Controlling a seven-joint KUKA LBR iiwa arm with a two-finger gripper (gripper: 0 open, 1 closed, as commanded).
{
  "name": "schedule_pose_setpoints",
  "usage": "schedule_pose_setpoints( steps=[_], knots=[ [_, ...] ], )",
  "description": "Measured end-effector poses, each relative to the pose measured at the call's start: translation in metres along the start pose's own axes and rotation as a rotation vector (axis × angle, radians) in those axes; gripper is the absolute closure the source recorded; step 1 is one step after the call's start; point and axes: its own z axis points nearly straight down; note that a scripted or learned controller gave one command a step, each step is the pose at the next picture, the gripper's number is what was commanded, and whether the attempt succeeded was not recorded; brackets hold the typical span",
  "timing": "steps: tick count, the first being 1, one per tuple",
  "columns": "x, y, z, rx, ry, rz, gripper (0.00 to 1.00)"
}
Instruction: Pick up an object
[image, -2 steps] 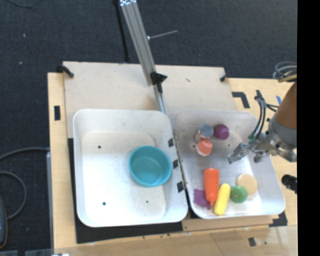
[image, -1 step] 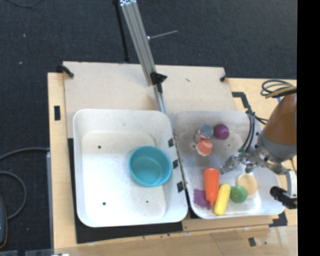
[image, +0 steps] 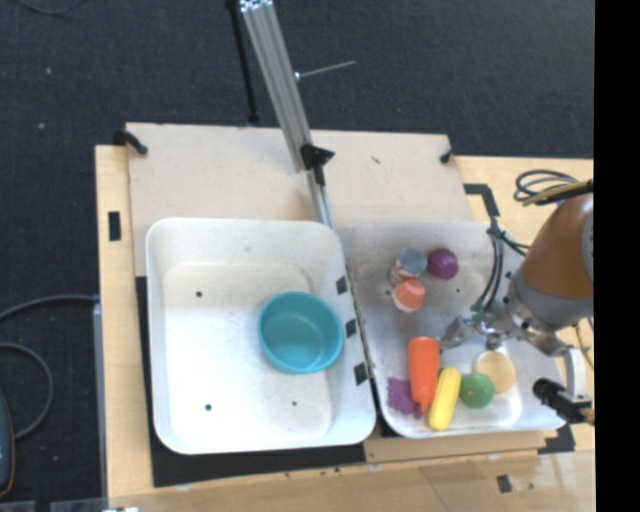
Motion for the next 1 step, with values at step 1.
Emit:
schedule_pose_setpoints(
  steps=[1],
  knots=[
    [-0.0002, 0.0016, -0.012, -0.006, 0.001, 0.005, 1.0]
  ],
)
